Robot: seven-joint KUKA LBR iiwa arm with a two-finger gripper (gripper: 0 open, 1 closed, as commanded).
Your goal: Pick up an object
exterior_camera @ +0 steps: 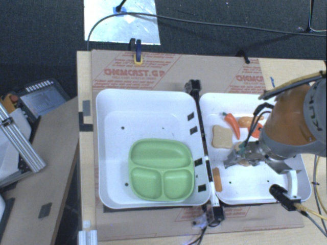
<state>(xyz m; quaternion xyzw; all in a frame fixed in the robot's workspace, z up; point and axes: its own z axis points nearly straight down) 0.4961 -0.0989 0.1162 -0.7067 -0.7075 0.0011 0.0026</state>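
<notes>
Bench, right bin (306, 188): gripper (240, 157) low beside bread slice (222, 136), carrot (232, 124); grip state unclear; bare floor toward front rim.

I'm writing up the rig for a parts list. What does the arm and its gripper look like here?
The arm is bulky and rounded, grey, with a wide orange band above the wrist. Thin dark cables run down its side to the gripper, a small grey metal piece.

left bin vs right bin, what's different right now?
The left bin holds one green divided plate; the right bin holds small items: a tan slab, an orange carrot-like piece, an orange stick. The arm hangs over the right bin, not the left. Both are shallow and white.
</notes>
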